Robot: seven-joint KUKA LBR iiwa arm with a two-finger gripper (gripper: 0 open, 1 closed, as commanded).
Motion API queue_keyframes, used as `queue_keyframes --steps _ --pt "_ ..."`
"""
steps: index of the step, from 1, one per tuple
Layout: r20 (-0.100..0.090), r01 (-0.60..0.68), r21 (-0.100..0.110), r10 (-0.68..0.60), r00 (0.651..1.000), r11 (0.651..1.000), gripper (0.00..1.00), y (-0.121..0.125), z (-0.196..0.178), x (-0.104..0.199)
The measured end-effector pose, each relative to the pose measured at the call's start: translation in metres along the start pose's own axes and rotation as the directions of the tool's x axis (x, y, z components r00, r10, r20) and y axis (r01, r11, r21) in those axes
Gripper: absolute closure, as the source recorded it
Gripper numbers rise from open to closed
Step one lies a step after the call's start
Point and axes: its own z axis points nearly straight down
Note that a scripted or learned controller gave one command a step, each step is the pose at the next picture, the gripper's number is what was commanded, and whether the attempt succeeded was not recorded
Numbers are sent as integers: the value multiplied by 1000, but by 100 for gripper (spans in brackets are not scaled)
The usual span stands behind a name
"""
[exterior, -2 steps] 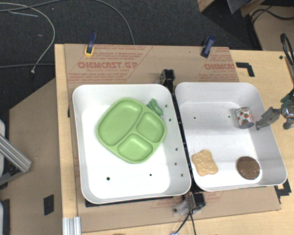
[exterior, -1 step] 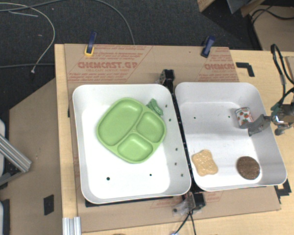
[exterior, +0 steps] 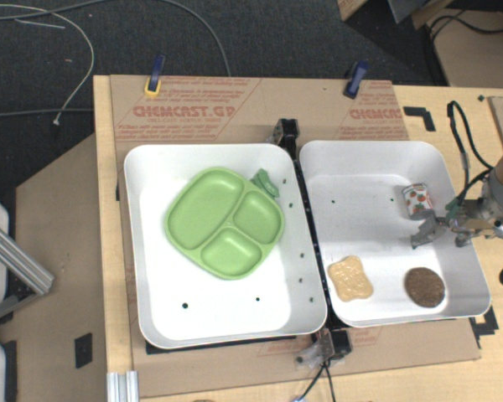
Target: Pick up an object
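Down at the right edge of the frame, the pincer (exterior: pixel 437 226) reaches into the right bin (exterior: pixel 377 159), its grey fingers (exterior: pixel 422 236) pointing toward the left and lower left over the white floor; whether they are spread or closed cannot be told from this slant, and nothing is seen between them. Just above and left of the fingertips, in the upper right part of that bin, lies a small white cup with red and green markings (exterior: pixel 416 198), near the pincer but apart from it. Lower in the same bin, a round brown cookie (exterior: pixel 424 286) sits in the lower right corner, and a pale tan biscuit-like piece (exterior: pixel 350 277) lies near the lower left corner, well apart from the cookie. The left bin (exterior: pixel 151 291) holds a light green divided plate (exterior: pixel 225 222) with three compartments, turned at an angle in the middle of the bin, and a small dark green item (exterior: pixel 266 183) touches the plate's upper right rim. Both bins rest side by side on a cardboard-covered surface (exterior: pixel 235 103), with two blue clamps (exterior: pixel 156 73) at its upper edge.
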Motion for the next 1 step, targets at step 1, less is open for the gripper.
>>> queue_keyframes --steps 1 --pt "-3 0 6 0 1000 1000 0 -8 58 7"
